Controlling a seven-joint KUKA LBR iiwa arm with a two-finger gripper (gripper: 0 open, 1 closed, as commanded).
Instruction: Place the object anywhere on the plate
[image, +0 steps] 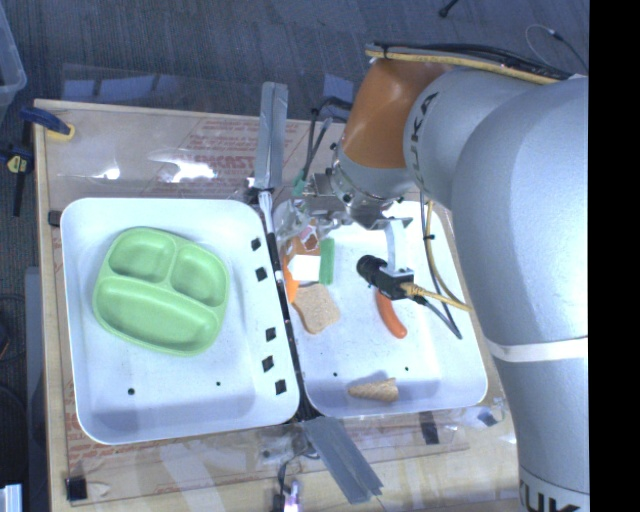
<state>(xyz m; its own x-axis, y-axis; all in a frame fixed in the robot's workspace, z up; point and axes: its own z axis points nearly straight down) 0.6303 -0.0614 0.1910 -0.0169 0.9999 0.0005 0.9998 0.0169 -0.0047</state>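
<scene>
The green divided plate (162, 290) lies in the left bin (90, 400), with nothing on its three sections. My gripper (303, 225) hangs low over the far left corner of the right bin (450, 360), close to the divider. Just below it lie a green stick (326, 258), a white block (304, 268) and an orange carrot-like piece (290, 281). A bread slice (317, 309) rests a little nearer the front. The wrist and its cabling hide what lies directly under the gripper.
An orange sausage-shaped piece (392, 315) lies mid-bin beside a black fitting with a yellow cable (385, 275). A tan pastry (373, 389) sits near the right bin's front wall. The raised divider with black clips (272, 335) separates the bins.
</scene>
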